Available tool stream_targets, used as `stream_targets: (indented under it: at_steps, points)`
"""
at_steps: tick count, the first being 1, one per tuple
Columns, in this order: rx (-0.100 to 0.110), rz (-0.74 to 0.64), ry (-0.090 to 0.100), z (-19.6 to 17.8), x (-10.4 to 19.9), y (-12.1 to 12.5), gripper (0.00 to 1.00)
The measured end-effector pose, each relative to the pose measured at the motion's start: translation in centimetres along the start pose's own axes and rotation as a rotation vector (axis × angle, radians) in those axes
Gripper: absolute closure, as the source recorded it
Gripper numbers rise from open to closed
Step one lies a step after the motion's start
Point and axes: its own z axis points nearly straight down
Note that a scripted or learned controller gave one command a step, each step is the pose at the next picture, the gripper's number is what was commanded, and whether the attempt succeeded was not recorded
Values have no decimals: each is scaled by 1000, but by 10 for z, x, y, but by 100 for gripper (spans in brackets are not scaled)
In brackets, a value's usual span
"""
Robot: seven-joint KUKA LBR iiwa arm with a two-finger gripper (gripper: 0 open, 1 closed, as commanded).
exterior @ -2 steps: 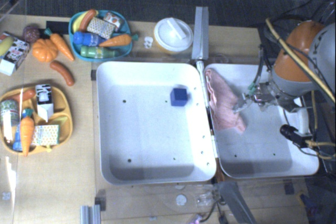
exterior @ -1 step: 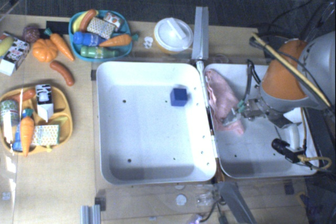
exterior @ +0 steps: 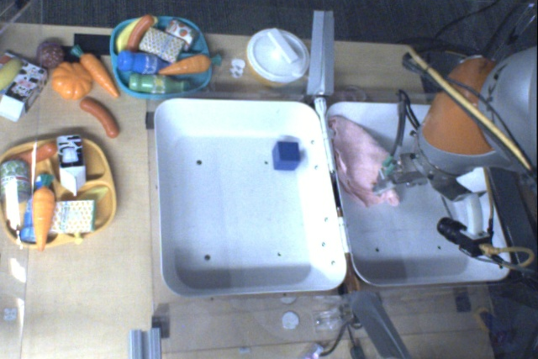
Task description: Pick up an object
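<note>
A pink, lumpy soft object point(exterior: 355, 157) lies along the left side of the right bin point(exterior: 420, 261). A small blue cube point(exterior: 287, 154) sits in the upper right part of the left bin point(exterior: 218, 248). My gripper point(exterior: 391, 174) is low in the right bin, against the lower right edge of the pink object. The grey arm with its orange band point(exterior: 458, 118) reaches in from the right above it. The arm's wrist hides part of the gripper.
Left of the bins stand a blue bowl point(exterior: 160, 55) and a yellow plate point(exterior: 55, 193), both with toy food. A toy pumpkin point(exterior: 70, 80), carrot and sausage point(exterior: 101, 117) lie loose there. A white lidded bowl point(exterior: 277, 55) stands behind the bins. Cables hang at the right.
</note>
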Motion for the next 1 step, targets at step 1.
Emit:
stream_targets:
  at_steps: [1]
  points:
    - [19,-36,6,-82,23,-18,100]
